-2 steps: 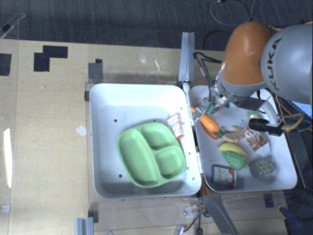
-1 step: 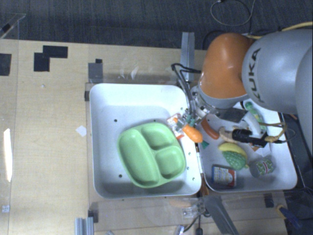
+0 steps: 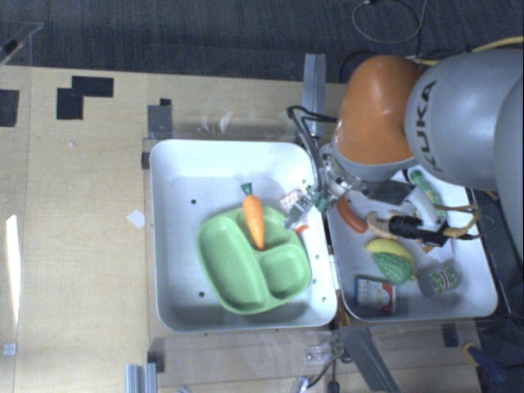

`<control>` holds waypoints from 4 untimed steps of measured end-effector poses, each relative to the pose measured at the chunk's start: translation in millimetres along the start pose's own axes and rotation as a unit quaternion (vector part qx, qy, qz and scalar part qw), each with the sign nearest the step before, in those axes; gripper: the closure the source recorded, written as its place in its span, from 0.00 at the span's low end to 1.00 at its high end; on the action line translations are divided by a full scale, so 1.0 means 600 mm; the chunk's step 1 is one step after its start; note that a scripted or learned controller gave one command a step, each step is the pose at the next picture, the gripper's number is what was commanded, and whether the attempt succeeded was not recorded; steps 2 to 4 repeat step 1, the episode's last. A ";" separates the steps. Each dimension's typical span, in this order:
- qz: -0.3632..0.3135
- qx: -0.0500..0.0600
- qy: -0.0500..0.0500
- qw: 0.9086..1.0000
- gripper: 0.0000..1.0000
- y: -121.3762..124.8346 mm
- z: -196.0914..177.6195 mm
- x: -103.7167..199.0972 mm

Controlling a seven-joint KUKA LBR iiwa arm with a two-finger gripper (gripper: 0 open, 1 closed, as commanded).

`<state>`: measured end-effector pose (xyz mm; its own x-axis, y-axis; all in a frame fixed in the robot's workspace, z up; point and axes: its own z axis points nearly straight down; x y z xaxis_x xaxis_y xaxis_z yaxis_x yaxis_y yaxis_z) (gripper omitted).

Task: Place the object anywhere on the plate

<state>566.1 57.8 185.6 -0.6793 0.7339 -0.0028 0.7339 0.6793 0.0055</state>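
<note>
1. Carrot [image 3: 253, 220] lying on the green plate [image 3: 237, 281] in the left bin [image 3: 176, 219], across the ridge between the plate's compartments, green stem end pointing toward the bin's far edge and poking past the plate's rim.
2. Plate resting toward the near right corner of the left bin, tilted diagonally.
3. Gripper [image 3: 300, 210] near the bin's right edge, just beside the carrot's right side and apart from it; nothing between the fingers, though too small and cluttered to tell whether released or clenched.
4. Arm [image 3: 426, 121] reaching in over the far edge of the right bin [image 3: 483, 301], which holds a yellow-and-green fruit [image 3: 390, 258], a can [image 3: 376, 295] and a small jar [image 3: 440, 279] along its near half.
5. Judged step: placing looks essentially done, carrot resting on the plate with no visible support from the gripper.
6. Next move, as a judgement: straight lift clear of the bin, kept away from the carrot to avoid nudging it off the ridge and over the plate's rim.
</note>
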 end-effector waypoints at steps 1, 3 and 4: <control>-0.061 -0.001 -0.001 0.998 0.00 0.024 -0.001 0.006; -0.061 -0.001 -0.001 0.998 0.00 0.024 -0.001 0.006; -0.061 -0.001 -0.001 0.998 0.00 0.024 -0.001 0.006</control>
